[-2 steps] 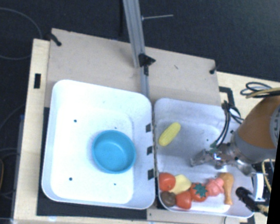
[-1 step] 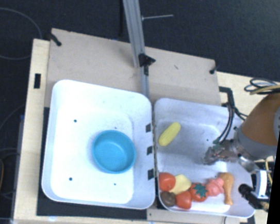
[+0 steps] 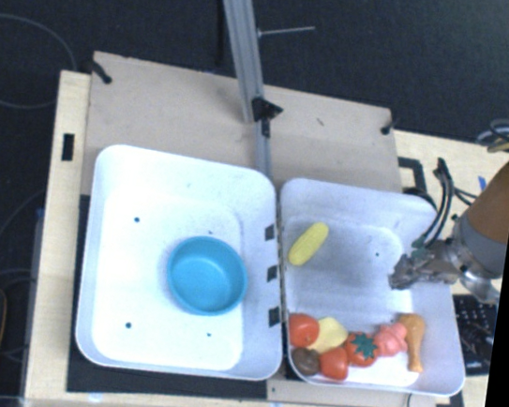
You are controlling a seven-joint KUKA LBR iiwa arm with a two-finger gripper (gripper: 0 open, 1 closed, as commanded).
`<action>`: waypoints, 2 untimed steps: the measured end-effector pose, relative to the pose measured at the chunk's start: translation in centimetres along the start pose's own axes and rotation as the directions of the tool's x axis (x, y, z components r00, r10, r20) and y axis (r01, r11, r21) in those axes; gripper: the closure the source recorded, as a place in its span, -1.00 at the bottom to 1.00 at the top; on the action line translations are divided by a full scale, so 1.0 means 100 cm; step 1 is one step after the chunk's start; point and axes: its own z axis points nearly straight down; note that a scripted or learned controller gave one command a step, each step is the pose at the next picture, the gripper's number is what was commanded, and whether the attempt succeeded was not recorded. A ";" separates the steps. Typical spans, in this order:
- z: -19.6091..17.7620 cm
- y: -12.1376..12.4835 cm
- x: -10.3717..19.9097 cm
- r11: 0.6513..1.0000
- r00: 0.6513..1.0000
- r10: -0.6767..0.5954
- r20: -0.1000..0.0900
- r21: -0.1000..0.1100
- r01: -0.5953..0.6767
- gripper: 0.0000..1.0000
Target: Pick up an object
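Left bin (image 3: 119, 225) holds a blue bowl (image 3: 207, 275) — right bin (image 3: 349, 207), toy food (image 3: 347, 344) — fingers' (image 3: 405, 273) state unclear.

Taking the blue bowl (image 3: 208, 275) as the landmark, it sat near the middle of the left white bin (image 3: 124, 188) on the bench (image 3: 184, 102). To its right, in the right bin (image 3: 349, 207), a yellow corn cob (image 3: 308, 243) lay just past the dividing wall, and lower right of the bowl a cluster of toy foods (image 3: 352, 343) crowded that bin's near edge. Farther right of the bowl, the hand (image 3: 412, 269) hung over the right bin's far side, above the cluster and apart from it.
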 end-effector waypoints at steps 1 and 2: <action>-0.060 0.001 0.009 1.000 1.000 -0.011 -0.001 0.001 0.011 1.00; -0.094 0.003 0.008 1.000 1.000 -0.012 -0.001 0.003 0.012 1.00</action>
